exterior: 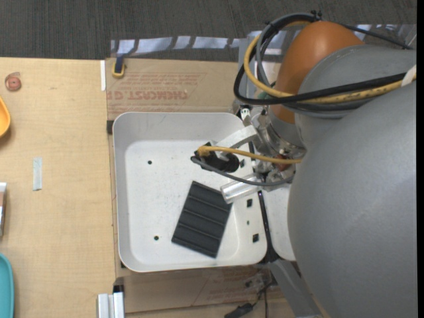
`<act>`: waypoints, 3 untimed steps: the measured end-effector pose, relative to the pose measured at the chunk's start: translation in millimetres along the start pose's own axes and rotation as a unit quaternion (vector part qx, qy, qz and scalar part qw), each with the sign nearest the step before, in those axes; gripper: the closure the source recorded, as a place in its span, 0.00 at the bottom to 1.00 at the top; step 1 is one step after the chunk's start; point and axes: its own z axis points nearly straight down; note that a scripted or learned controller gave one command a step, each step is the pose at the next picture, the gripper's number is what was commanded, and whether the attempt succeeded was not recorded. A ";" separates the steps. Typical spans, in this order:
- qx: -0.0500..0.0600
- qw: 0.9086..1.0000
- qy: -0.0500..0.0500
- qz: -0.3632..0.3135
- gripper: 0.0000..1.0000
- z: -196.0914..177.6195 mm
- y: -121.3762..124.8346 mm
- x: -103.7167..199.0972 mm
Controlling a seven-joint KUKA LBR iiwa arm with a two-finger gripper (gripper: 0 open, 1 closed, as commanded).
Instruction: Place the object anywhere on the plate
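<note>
A black ribbed rectangular slab [202, 218] lies flat and tilted in the left white bin [132, 177], towards its front right. My gripper [237, 188] hangs over the bin's right side, just above the slab's upper right corner, and the bulk of the arm hides much of it. Whether it touches the slab I cannot tell. Nothing shows held in it.
The grey arm [358, 177] covers most of the right bin [281, 238]. Cardboard [165, 88] lies behind the bins. On the wooden bench to the left are an orange object's edge [2, 123], a teal rim [4, 287] and a small grey strip [37, 174].
</note>
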 end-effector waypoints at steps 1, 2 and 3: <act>0.000 0.999 0.002 0.040 1.00 -20.9 -71.3 -3.9; -0.001 0.999 0.002 0.034 1.00 38.9 -121.9 10.6; 0.000 0.997 0.000 -0.071 1.00 141.7 -115.1 64.6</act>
